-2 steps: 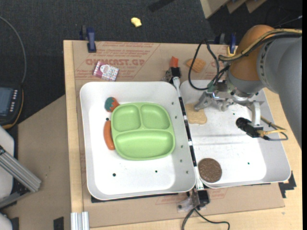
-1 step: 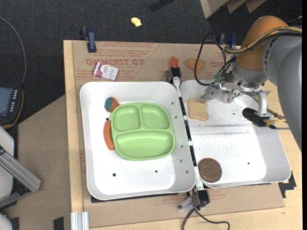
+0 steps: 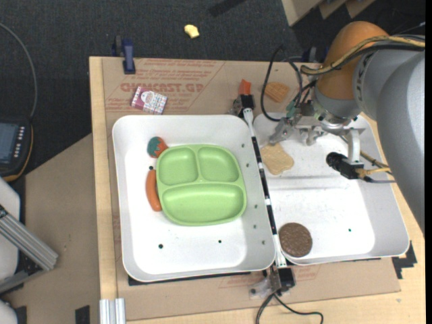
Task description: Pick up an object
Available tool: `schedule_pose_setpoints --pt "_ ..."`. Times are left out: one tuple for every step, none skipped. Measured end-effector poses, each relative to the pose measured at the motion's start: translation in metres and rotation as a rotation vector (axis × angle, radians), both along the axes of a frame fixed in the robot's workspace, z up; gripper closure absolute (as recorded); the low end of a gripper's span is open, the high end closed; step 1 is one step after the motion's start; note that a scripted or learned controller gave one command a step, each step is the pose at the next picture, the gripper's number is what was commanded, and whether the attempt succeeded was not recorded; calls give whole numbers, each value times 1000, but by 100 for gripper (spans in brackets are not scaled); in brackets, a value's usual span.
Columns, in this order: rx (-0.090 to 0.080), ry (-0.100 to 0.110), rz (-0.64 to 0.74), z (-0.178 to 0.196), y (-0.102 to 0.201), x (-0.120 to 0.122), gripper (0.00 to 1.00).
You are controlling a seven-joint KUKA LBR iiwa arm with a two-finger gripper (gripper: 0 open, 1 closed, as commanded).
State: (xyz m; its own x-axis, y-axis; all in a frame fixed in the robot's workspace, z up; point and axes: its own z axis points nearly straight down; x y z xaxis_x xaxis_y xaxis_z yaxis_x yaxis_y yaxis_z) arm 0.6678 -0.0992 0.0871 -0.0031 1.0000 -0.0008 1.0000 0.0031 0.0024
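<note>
My gripper hangs over the far left part of the right bin, open, with nothing between its fingers. Just below and left of it lies a tan bread-like slice, close to the left fingertip; I cannot tell whether they touch. A brown round patty rests at the near left corner of that bin. The left bin holds a green divided plate, with an orange sausage-shaped piece along its left side and a small teal and red item at its far left corner.
The grey arm with its orange band comes in from the upper right. On the cardboard behind the bins lie a tan piece, a small orange item, a pink card and a blue clamp.
</note>
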Motion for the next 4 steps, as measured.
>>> schedule_pose_setpoints --pt "1 -1 -3 0 -8 0 0" --pt "0 -1 -3 0 -18 0 0" --pt "-1 -1 -2 0 -5 -1 0" --pt "0 -1 -2 0 -5 0 0"
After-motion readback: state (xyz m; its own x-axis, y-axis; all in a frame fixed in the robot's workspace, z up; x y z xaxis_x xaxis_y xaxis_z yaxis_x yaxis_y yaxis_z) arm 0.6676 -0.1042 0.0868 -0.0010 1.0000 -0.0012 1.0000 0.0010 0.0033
